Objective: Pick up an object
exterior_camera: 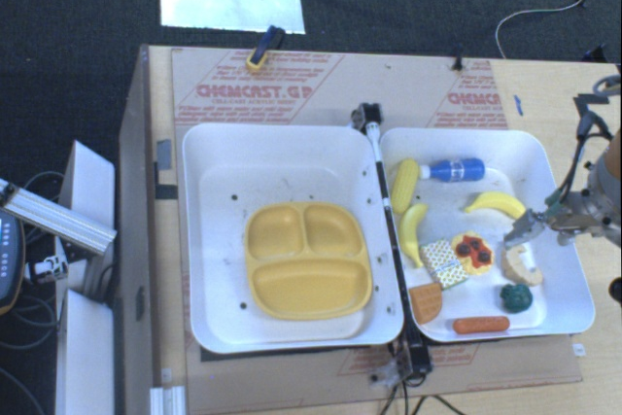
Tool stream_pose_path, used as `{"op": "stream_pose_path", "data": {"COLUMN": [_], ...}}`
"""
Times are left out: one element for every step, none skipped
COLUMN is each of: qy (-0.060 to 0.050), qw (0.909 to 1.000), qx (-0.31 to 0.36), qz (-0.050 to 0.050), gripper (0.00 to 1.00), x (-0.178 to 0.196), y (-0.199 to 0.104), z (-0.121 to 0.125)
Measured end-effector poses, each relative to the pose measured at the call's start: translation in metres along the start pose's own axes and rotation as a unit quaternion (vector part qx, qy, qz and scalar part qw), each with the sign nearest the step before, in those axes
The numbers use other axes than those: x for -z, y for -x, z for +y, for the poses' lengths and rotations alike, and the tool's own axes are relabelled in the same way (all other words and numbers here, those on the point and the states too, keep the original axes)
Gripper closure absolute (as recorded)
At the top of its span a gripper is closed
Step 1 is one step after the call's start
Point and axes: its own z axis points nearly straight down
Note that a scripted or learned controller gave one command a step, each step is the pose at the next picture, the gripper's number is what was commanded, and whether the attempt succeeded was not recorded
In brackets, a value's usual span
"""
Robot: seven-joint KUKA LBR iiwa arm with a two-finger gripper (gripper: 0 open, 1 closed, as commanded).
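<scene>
The right bin [559, 180] holds several toy foods. A blue bottle [457, 170] lies at its back, with a yellow corn-like piece [404, 185] to its left. One banana [496, 204] lies mid-bin and a second banana [415, 233] sits near the left wall. A pizza slice [473, 250] lies against a checkered piece [442, 258]. At the front are an orange bread slice [426, 302], a red sausage [481, 326] and a green broccoli [517, 298]. My gripper [525, 230] hangs low at the bin's right side, just above a white-and-tan piece [521, 265] and right of the banana.
The left bin [214, 209] holds a yellow divided plate [308, 259]. A black-and-white bar [381, 180] runs along the seam between the bins. Cables [583, 126] and the arm's wrist [588, 214] stand over the right bin's right rim.
</scene>
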Motion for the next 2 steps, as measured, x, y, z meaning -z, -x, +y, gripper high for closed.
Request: {"op": "stream_pose_path", "data": {"qy": [0.005, 0.008], "qw": [1.0000, 1.0000], "qx": [0.000, 0.000], "qz": [-0.001, -0.001], "gripper": [0.00, 0.00], "x": [-0.122, -0.121], "y": [-0.029, -0.088], "z": [0.023, 0.094]}}
